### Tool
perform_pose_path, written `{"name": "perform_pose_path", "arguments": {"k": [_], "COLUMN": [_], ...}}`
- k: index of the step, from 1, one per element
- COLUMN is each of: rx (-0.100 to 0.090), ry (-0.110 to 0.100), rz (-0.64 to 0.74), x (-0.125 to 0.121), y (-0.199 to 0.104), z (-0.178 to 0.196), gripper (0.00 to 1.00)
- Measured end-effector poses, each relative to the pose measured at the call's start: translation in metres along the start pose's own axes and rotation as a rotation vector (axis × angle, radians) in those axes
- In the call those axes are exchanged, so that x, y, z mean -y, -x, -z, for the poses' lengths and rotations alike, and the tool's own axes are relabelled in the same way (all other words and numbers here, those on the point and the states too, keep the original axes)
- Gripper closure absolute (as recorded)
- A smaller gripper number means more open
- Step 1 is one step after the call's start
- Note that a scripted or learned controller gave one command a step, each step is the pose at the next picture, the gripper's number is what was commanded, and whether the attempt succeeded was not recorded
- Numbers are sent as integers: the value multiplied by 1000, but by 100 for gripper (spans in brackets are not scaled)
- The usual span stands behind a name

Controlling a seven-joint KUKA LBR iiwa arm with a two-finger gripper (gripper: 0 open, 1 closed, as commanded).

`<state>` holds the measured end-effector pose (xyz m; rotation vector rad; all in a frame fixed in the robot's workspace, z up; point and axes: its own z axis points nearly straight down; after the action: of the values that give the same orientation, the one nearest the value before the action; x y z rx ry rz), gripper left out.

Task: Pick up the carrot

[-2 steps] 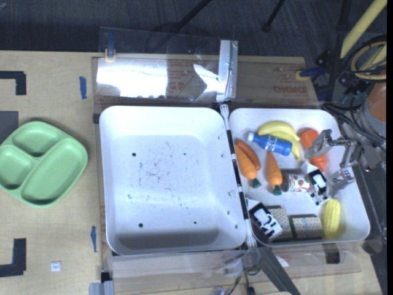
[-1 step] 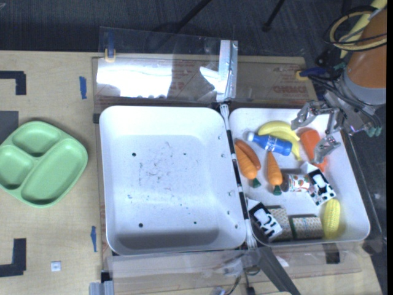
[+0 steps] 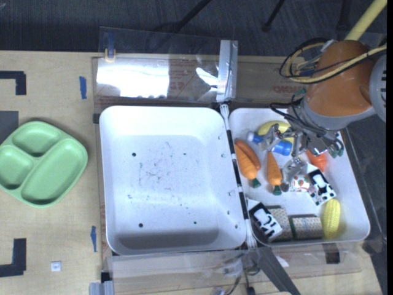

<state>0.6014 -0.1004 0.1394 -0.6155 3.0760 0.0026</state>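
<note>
Two orange carrots lie in the right bin [image 3: 359,208]. The larger carrot [image 3: 247,158] rests against the bin's left wall, and a smaller carrot [image 3: 273,169] with a green end lies just right of it. My gripper [image 3: 297,163] hangs low over the middle of the right bin, just right of the smaller carrot and beside a blue toy [image 3: 282,147]. I see nothing clearly held in it. The grey and orange arm [image 3: 338,85] comes in from the upper right and hides part of the bin's back.
The right bin also holds a yellow banana [image 3: 270,128], a red piece [image 3: 319,160], a black-and-white toy [image 3: 321,189], a corn cob [image 3: 331,217], a patterned box [image 3: 265,220] and a brown block [image 3: 305,226]. The left bin [image 3: 166,128] adjoins it. A green divided plate [image 3: 40,163] lies far left.
</note>
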Motion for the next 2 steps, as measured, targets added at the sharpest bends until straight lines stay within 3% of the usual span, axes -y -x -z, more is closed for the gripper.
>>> {"name": "perform_pose_path", "arguments": {"k": [1, 2], "rx": [6, -1], "ry": [-3, -1], "rz": [-112, 24], "x": [36, -9], "y": [39, -29], "z": [45, -23], "gripper": [0, 0]}}
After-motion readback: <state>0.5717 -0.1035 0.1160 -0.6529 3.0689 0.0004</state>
